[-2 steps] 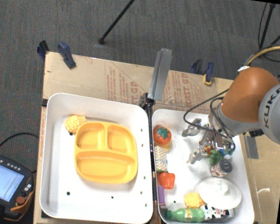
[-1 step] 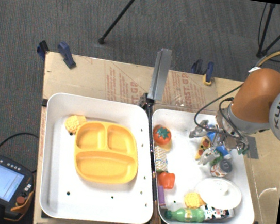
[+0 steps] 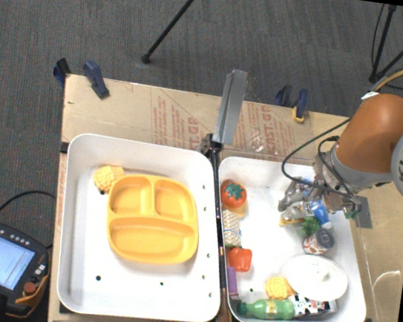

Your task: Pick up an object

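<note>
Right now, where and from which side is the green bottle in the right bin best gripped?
Grip the green bottle across its mid-body, coming from above. It lies on its side along the right bin's front wall, with a yellow toy just behind.

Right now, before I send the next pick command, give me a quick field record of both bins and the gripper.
left bin: yellow divided plate, with a yellow corn toy at its upper-left corner
right bin: tomato toy, red pepper toy, green bottle, white lid, second corn toy
gripper: low over the right bin's upper right, among small cluttered items
grasp: cannot tell from this view
arm: enters from the right
</note>
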### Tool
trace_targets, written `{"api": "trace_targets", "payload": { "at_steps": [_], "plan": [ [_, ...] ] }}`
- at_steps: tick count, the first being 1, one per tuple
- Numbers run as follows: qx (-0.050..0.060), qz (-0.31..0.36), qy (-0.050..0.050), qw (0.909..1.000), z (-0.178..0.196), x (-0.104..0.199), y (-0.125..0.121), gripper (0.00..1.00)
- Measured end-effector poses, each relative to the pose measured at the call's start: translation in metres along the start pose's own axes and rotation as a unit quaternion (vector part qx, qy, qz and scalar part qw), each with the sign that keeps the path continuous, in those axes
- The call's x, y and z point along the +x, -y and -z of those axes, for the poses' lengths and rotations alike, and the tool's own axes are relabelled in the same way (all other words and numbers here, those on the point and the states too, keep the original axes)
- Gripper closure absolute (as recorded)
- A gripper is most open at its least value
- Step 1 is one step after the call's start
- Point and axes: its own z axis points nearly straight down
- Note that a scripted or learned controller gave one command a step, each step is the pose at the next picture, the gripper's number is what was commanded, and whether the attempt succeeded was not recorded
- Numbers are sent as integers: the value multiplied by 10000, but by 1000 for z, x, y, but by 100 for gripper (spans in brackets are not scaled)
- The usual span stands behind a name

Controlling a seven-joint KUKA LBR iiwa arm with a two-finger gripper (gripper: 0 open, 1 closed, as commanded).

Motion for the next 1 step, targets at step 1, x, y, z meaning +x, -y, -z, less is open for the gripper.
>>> {"api": "trace_targets", "payload": {
  "at_steps": [1],
  "plan": [
    [23, 209, 27, 9998, 111, -7, -29, 100]
  ]
}}
